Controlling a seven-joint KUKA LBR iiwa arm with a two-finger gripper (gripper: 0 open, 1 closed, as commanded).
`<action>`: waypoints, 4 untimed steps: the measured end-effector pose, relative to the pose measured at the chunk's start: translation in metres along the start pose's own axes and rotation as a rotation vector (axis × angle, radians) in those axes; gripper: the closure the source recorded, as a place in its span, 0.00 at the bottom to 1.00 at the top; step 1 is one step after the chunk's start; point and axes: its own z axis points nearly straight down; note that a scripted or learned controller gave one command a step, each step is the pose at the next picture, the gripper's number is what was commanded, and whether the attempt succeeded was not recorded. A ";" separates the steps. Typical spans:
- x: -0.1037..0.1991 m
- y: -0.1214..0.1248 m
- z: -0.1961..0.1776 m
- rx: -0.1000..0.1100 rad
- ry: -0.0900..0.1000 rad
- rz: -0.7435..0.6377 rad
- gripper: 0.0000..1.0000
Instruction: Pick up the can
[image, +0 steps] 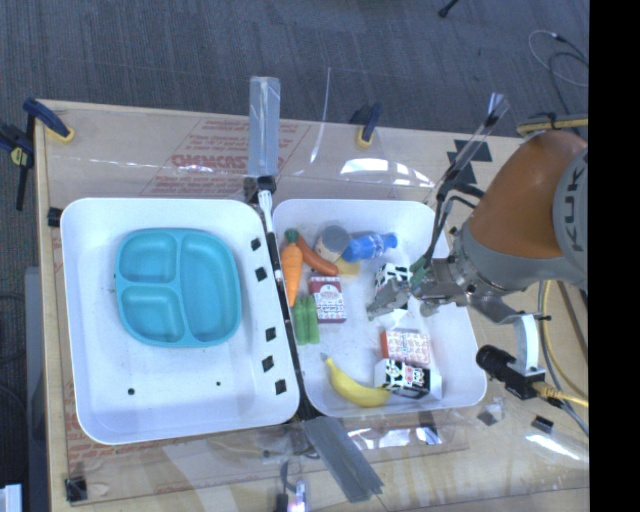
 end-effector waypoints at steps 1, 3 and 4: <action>-0.040 -0.012 0.089 0.001 0.002 -0.239 0.00; -0.007 0.062 0.058 -0.003 -0.002 0.099 0.00; -0.009 0.109 0.140 -0.009 -0.001 0.122 0.00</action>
